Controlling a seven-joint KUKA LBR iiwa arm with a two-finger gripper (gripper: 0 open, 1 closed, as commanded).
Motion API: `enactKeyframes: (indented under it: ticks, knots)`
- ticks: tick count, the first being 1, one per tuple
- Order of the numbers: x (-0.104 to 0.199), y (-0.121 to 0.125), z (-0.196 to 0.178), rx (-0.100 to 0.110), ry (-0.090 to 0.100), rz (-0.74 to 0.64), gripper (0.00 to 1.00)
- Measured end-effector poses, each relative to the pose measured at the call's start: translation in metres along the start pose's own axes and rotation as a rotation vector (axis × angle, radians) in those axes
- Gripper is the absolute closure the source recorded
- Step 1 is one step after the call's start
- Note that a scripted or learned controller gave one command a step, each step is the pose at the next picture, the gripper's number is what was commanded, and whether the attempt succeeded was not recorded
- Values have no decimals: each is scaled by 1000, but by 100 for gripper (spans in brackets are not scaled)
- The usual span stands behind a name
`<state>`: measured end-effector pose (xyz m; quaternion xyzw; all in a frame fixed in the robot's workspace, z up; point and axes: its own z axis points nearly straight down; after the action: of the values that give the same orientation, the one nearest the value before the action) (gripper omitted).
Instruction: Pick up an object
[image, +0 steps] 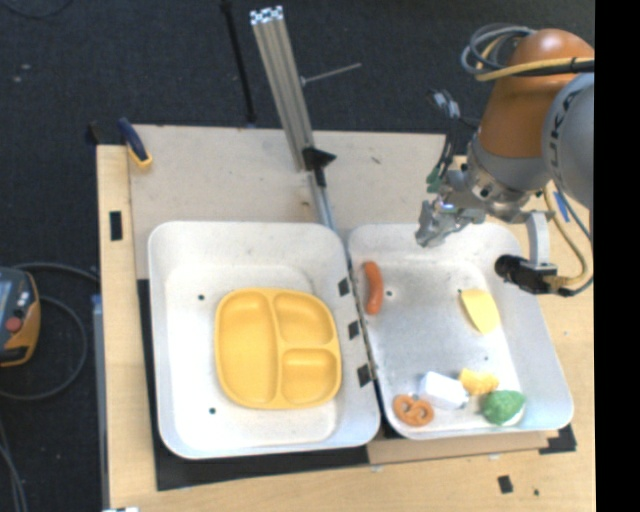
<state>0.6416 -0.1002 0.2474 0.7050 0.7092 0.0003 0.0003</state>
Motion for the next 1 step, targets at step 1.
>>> enactKeyframes:
  ticks: [1]
  knots:
    - [49,2,-8,-2,1,-1,100]
